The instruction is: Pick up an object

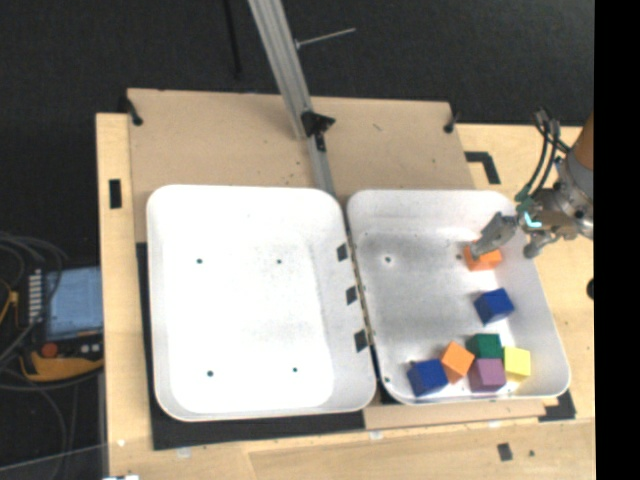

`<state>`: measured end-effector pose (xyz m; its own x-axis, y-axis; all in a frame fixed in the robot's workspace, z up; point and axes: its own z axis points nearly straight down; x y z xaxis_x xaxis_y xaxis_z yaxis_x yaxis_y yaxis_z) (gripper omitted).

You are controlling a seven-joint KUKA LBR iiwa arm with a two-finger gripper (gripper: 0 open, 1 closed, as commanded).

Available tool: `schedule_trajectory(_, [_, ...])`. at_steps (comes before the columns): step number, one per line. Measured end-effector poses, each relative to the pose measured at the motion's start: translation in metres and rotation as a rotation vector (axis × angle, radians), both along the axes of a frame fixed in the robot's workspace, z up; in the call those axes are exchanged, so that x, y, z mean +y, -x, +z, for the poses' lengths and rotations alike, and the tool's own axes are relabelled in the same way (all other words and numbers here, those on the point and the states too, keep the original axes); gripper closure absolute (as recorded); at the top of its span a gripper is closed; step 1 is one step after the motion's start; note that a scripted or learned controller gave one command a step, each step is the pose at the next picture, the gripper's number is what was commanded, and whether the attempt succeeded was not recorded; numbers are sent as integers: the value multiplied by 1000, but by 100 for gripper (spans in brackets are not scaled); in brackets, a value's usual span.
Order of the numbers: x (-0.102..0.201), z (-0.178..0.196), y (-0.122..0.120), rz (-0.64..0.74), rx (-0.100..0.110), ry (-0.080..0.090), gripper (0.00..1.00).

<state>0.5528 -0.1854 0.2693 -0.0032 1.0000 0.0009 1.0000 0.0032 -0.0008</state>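
The surface (250, 133) is a pale wooden board seen from above at a slant, with dark floor beyond it. On it lie two shallow white bins side by side, their inner edges touching along a row of small black clips.

The left bin (250, 298) shows a bare white floor marked by a few small dark dots. The right bin (420, 288) has a greyish scuffed floor and holds all the blocks.

A slanted metal pole (285, 63) runs from the top of the view down to the far edge between the bins. Off the left edge of the surface sit a blue box (75, 303) and a tangle of cables (25, 268).

The arm (575, 173) comes in from the right, wires looping above its wrist. Its hand (508, 233) hangs over the far right part of the right bin, fingers spread apart, one tip just beside an orange block (484, 259) that rests on the bin floor; nothing is between the fingers.

Nearer, a blue block (493, 305) lies alone. Along the near rim sits a tight cluster: a second blue block (427, 376), a second orange block (458, 359), a green block (487, 346), a purple block (488, 373) and a yellow block (517, 362), each touching or just beside its neighbour.
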Motion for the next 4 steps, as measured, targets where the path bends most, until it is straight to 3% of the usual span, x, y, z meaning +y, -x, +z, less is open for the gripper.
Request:
schedule_trajectory(1, [0, 1, -1, 0, -2, 0, 0])
schedule_trajectory(4, [5, -154, -14, -7, 2, 3, 0])
